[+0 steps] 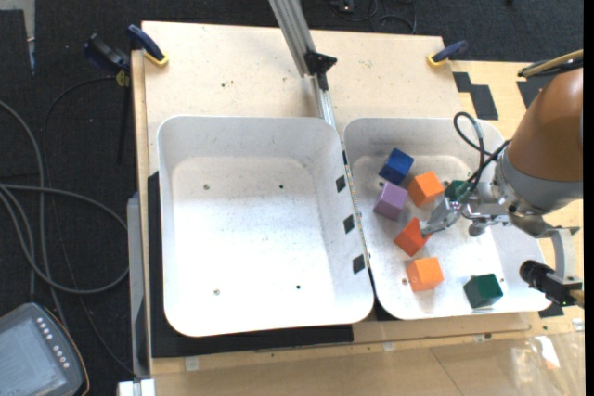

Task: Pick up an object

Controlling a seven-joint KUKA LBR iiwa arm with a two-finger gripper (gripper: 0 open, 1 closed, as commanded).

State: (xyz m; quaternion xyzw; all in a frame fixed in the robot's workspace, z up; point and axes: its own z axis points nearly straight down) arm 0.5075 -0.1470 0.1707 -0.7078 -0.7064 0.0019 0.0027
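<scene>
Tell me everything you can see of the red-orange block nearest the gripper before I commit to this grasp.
The red-orange block is a small cube with a matte, plain surface, turned cornerwise to the bin walls. It lies on the floor of the right bin, near its middle, below the purple block and above an orange block, apart from both. The gripper sits at its upper right edge, with a fingertip touching or almost touching it; I cannot tell which, or whether the block is between the fingers.
</scene>
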